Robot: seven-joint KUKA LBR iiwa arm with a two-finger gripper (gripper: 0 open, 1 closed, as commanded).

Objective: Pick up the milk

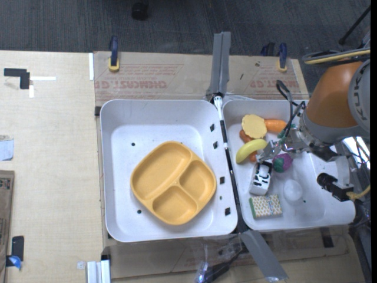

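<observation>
The arm [333, 102] comes in from the right, and its bulk cuts off the right bin's [306, 214] far right corner and whatever lies beneath it. The hand [275, 149] is low over the fruit pile, a tangle of metal and cable, and I cannot tell whether it is open or closed, or whether anything sits in it.

Left bin [115, 175]: one thing in it, a yellow divided plate [172, 183] with three compartments, lying flat and turned at an angle to the bin walls.

Right bin is crowded at the far end. A yellow slice-shaped piece [254, 125] sits on top, an orange carrot [275, 124] just beside it, partly behind the hand. A banana [251, 150] curves below them, with something red-orange [244, 136] peeking out beside it, too covered to identify. A purple item [283, 163] is right at the hand, half hidden. A pale round thing [292, 189] lies on the white floor, hard to make out against it. A speckled green block [265, 206] rests near the front wall.

The milk [261, 178], a small black-and-white carton, lies on its side in the middle of the right bin, between banana and green block. Its long axis runs near to far, tilted slightly right at the far end, which is just beside the hand.
</observation>
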